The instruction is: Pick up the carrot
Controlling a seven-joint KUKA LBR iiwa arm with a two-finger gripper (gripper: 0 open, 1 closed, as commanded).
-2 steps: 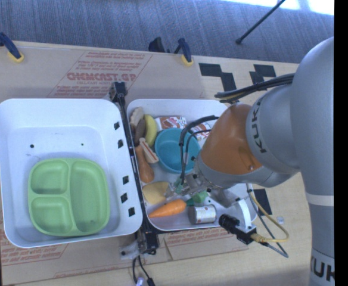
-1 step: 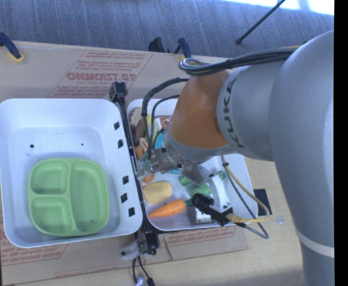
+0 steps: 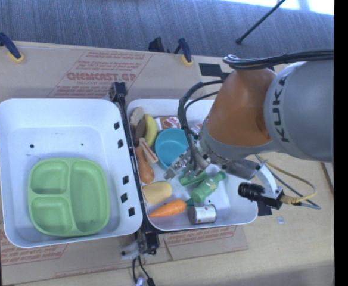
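Observation:
The carrot (image 3: 168,208) is orange and lies on its side near the front edge of the right bin (image 3: 244,214), between a pale yellow potato-like piece (image 3: 157,191) and a small silver can (image 3: 202,213). My gripper (image 3: 183,167) is low in the middle of the right bin, just below a blue cup (image 3: 170,145) and beside a green bottle (image 3: 207,186). It is above and behind the carrot, a short gap away from it. The orange wrist band and grey arm hide the right part of this bin.
A longer orange-brown vegetable (image 3: 145,165) lies along the right bin's left wall, with a banana (image 3: 151,128) behind it. The left bin (image 3: 19,121) holds a green divided plate (image 3: 70,196). Black cable and a connector (image 3: 258,194) hang over the right bin's right rim.

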